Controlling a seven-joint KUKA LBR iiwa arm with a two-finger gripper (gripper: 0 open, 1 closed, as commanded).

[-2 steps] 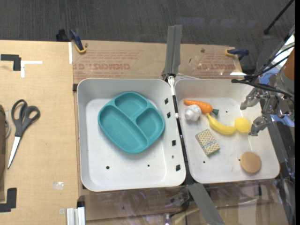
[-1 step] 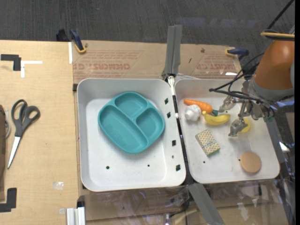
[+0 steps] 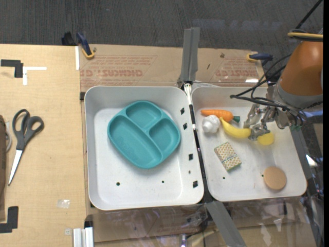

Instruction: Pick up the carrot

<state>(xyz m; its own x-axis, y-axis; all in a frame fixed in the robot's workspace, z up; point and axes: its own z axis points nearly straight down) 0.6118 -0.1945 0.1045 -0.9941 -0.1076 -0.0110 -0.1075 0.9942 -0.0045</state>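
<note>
The orange carrot point(image 3: 217, 114) lies near the back left corner of the right bin point(image 3: 295, 153), its green tip pointing right, just behind a white garlic bulb point(image 3: 210, 124). My gripper point(image 3: 258, 129) hangs over the right end of a yellow banana point(image 3: 235, 129), well to the right of the carrot. Its metal fingers point(image 3: 252, 118) point down and nothing of the carrot is between them.
A yellow lemon point(image 3: 266, 138) sits beside the gripper. A patterned sponge block point(image 3: 227, 156) and a tan round cookie point(image 3: 275, 179) lie nearer the front of the right bin. The left bin point(image 3: 97, 179) holds a teal divided plate point(image 3: 144, 133). Scissors point(image 3: 21, 135) lie on the bench at left.
</note>
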